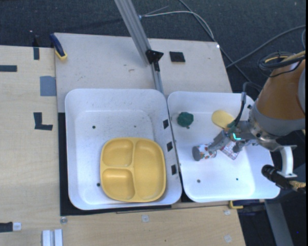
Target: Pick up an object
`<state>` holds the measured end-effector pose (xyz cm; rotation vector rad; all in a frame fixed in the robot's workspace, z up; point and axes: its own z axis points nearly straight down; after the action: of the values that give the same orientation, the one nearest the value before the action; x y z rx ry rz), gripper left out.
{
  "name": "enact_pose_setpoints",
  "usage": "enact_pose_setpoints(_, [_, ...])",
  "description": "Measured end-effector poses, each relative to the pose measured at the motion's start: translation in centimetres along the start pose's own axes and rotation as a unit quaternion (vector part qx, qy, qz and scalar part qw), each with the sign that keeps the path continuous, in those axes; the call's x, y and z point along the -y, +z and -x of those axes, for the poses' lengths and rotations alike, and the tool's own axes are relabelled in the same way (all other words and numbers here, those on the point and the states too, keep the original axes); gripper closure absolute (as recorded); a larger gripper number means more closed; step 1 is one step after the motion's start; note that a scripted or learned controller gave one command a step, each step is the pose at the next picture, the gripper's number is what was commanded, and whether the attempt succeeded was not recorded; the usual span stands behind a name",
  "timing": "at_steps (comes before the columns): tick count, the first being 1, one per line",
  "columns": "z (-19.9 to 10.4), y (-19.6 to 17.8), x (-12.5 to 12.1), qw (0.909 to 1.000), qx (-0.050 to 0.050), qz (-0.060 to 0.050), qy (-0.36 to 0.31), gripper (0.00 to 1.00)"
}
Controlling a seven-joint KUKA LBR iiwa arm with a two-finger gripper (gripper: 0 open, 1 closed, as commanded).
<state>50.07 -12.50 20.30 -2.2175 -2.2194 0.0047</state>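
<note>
In the right bin [215, 186] lie a small dark green round object [185, 119] near the back left and a yellow rounded object [222, 118] to its right. A grey object [198, 152] with a red-and-white piece beside it sits mid-bin. My gripper [223, 141] hangs low over the bin just right of the grey object, reaching in from the right, with a teal light on its body. A pale pinkish packet [230, 151] lies right under it. The arm's orange band [280, 94] stands above at the right.
The left bin [82, 137] holds a yellow divided plate [133, 169] at its front. A metal pole [136, 24] slants across the back of the bench. A blue-and-yellow tool [58, 46] lies at the bench's back left corner.
</note>
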Motion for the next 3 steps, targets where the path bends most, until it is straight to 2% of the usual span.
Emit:
enact_pose_setpoints(1, [0.0,-0.1,-0.1,1.0000,0.000,0.001,0.000,0.00])
enact_pose_setpoints(3, [-1.4,9.9,0.2,1.0000,0.000,0.000,0.000,0.00])
